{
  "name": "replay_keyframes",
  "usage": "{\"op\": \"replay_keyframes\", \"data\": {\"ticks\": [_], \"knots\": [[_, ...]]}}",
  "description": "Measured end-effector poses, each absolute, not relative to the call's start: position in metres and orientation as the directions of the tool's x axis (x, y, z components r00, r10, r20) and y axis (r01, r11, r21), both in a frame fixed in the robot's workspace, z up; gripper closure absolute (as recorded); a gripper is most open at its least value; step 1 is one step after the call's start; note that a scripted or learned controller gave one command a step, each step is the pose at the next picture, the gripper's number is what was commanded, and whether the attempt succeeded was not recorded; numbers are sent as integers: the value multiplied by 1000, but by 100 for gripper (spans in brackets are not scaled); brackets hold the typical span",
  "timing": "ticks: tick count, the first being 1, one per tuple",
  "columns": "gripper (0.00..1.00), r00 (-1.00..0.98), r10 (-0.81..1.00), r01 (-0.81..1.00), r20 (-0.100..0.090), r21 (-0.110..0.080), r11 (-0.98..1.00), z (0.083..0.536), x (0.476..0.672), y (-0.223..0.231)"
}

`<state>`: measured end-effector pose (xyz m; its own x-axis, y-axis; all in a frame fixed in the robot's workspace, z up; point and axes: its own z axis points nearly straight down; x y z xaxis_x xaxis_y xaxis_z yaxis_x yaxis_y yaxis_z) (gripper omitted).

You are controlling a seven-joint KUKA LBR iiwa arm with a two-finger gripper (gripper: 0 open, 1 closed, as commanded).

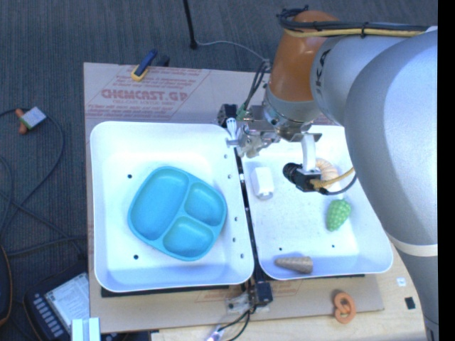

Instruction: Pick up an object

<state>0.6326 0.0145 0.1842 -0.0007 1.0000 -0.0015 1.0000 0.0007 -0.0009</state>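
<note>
I am holding my hand [247,139] over the wall [246,212] between the two bins, and I cannot tell whether it is released or clenched. The white block [263,182], the likeliest pick, is lying just on the camera's side of my hand, close beside that wall. Descending here, I am risking striking the wall or shoving the block aside.

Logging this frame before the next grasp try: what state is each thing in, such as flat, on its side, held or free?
blue divided plate: flat, right way up, compartments bare, left bin.
white block: lying free, right bin.
green bunch: lying free, right bin.
brown cone: on its side, right bin.
gripper: above the bins' shared wall, nothing seen held.
</note>
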Motion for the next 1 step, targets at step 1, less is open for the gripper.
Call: {"op": "replay_keyframes", "data": {"ticks": [1], "knots": [[100, -2, 1000, 1000, -1, 1, 2, 199, 668, 42]]}}
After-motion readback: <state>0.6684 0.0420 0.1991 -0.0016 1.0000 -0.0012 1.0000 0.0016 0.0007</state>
